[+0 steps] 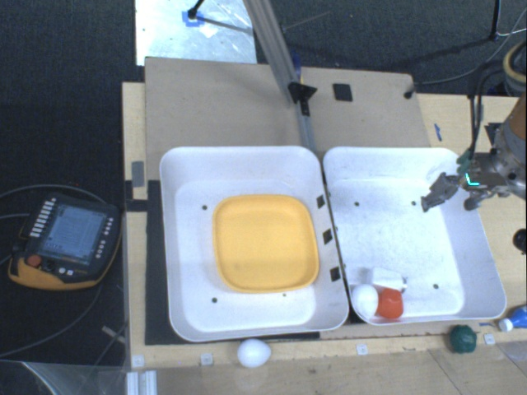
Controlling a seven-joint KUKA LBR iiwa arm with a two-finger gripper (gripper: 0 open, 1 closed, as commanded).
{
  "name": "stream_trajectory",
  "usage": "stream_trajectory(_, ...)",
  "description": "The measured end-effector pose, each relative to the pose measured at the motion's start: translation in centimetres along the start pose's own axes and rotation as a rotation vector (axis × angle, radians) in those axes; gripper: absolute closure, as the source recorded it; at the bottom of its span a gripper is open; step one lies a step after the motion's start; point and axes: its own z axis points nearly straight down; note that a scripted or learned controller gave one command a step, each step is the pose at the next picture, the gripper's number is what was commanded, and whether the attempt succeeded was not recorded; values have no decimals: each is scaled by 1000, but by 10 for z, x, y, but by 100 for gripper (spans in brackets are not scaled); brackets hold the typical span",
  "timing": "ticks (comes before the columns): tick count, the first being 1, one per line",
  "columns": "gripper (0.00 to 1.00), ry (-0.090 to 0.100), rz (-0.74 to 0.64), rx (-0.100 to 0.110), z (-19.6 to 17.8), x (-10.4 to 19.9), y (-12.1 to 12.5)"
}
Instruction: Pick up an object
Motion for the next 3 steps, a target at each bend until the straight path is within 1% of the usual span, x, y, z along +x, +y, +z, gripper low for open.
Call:
stream_trajectory(1,0,0,0,0,0,0,0)
stream_trajectory(2,0,0,1,4,58,-6,5)
stream_trajectory(3,0,1,1,5,113,-16,4)
